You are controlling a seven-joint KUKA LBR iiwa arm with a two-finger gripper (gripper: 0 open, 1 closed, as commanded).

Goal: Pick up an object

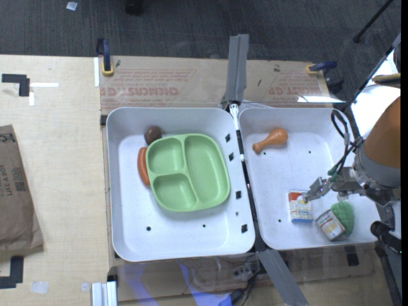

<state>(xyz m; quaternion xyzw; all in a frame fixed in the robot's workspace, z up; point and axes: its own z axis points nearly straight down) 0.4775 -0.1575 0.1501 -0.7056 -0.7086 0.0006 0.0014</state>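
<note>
Light wood bench [57, 107], cardboard sheet [172, 81] under two white bins, dark carpet [191, 11] beyond.

Left bin [127, 234]: green divided plate [188, 171], orange carrot [143, 166], brown ball [153, 134] at far-left side.

Right bin [280, 183]: drumstick [270, 140] far; small carton [301, 208], can [330, 225], green lump [344, 213] near right.

Gripper [313, 192] just above carton, fingers slightly parted, holding nothing.

Left bin [121, 190]: green divided tray [188, 171] fills centre, free floor along bottom | Right bin [280, 234]: centre floor open; drumstick [271, 139] upper left; carton [300, 208], can [330, 225], green item [344, 211] crowd lower right
</note>
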